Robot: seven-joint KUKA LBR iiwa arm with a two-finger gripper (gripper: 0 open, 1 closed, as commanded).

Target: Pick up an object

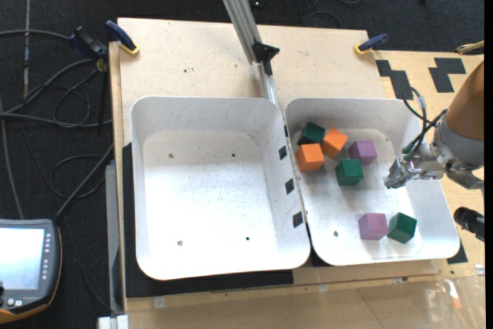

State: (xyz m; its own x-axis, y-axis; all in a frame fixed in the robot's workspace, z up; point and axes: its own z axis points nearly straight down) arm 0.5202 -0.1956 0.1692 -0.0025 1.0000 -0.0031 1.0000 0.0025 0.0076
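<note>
The right bin [431, 200] holds several small cubes. Two orange cubes [310, 157] [334, 142], a dark green cube [312, 132], a purple cube [363, 151] and a green cube [349, 172] cluster in its far half. Another purple cube [373, 226] and a green cube [402, 228] lie side by side near the front edge. My gripper [396, 179] hangs over the right side of this bin, right of the green cube in the cluster and above the front pair. I see nothing between its tips.
The left bin [154, 127] stands beside the right one, sharing a middle wall. A slanted metal pole [235, 0] rises from the back of the bench. Blue-and-yellow clamps [122, 37] [371, 44] grip the board's far corners. A pendant [23, 262] lies at the lower left.
</note>
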